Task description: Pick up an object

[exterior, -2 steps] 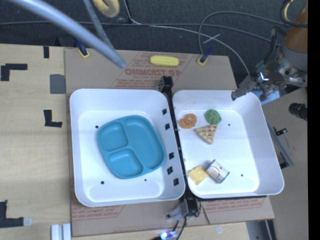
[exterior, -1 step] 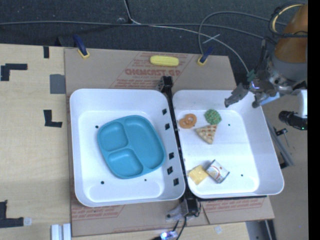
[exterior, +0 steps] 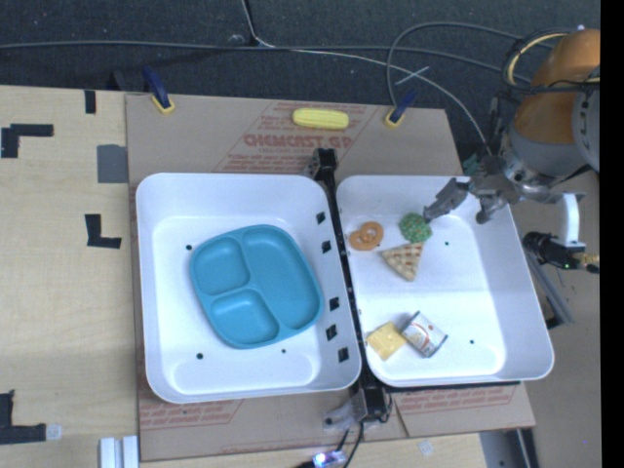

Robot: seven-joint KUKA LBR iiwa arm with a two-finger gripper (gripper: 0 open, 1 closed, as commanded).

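Broccoli piece (exterior: 415, 228) sits just left of and below my gripper (exterior: 464, 203), close under the nearer fingertip but not between the fingers. Far to my left lies the blue divided plate (exterior: 255, 285) in the left bin (exterior: 166, 203). Nearer, the orange ring (exterior: 367, 236), pizza slice (exterior: 404, 259), cheese block (exterior: 386, 340) and small can (exterior: 425, 335). My fingers are spread wide, holding nothing, over the right bin (exterior: 507, 291).

Two white bins are counted: the right bin (exterior: 507, 344), under the gripper (exterior: 466, 203), and the left bin (exterior: 156, 291), well apart from it. Five small items are recorded in the right bin: one green piece (exterior: 415, 228), one orange ring (exterior: 367, 236), one tan wedge (exterior: 404, 259), one yellow block (exterior: 385, 340) and one can (exterior: 424, 335). One blue divided tray (exterior: 255, 284) is recorded in the left bin, and one yellow object (exterior: 320, 118) on the cardboard beyond both.
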